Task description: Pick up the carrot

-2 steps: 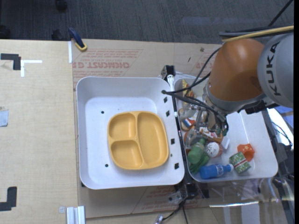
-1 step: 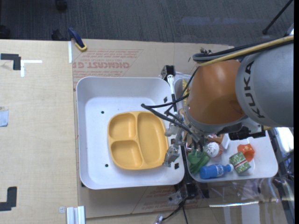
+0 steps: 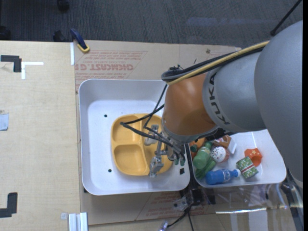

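An orange piece that may be the carrot (image 3: 196, 142) peeks out from under the arm at the left end of the right bin (image 3: 274, 177), mostly hidden by the orange wrist band. My gripper (image 3: 156, 161) hangs low in the left bin (image 3: 89, 129), over the right edge of a yellow divided tray (image 3: 126, 148). It is left of the wall between the two bins, apart from the orange piece. Nothing shows in its grasp.
The right bin holds a green bottle (image 3: 204, 159), a white ball (image 3: 219, 154), a blue bottle (image 3: 221, 176), a green and red can (image 3: 247, 167) and an orange block (image 3: 253, 155), packed close together. The big grey arm covers the back of that bin.
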Robot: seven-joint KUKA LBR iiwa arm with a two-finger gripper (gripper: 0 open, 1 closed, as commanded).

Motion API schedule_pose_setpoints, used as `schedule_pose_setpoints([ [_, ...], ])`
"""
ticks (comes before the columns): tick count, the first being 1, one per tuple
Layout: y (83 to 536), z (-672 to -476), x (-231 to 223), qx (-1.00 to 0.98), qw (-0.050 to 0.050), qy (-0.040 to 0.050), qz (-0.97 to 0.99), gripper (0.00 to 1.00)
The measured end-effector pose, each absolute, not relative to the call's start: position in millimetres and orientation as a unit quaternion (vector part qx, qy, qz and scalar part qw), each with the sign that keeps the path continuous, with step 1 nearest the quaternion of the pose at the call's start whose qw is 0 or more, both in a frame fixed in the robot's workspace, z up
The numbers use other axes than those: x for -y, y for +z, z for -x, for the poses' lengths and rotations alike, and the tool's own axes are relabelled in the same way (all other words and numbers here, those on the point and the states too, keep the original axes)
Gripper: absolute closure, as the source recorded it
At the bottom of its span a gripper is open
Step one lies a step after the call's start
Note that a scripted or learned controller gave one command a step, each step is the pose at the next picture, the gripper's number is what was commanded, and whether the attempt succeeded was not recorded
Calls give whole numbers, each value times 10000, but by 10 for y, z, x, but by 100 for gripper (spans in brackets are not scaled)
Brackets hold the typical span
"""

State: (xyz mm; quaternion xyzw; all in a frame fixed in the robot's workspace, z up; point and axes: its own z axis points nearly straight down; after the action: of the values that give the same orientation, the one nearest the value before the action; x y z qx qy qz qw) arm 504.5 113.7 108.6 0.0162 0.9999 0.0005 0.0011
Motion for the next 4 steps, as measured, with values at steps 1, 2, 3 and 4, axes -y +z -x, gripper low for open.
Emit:
schedule_pose_setpoints([
  [1, 1198, -5068, -1136, -9999, 24, 11, -170, 100],
  [2, 1674, -4850, -1165, -9986, 21, 2, -521, 100],
  [3, 2401, -5508, -728, -9987, 33, -1, 505, 100],
  [4, 1923, -5533, -451, -9890, 8, -2, 1476, 100],
])
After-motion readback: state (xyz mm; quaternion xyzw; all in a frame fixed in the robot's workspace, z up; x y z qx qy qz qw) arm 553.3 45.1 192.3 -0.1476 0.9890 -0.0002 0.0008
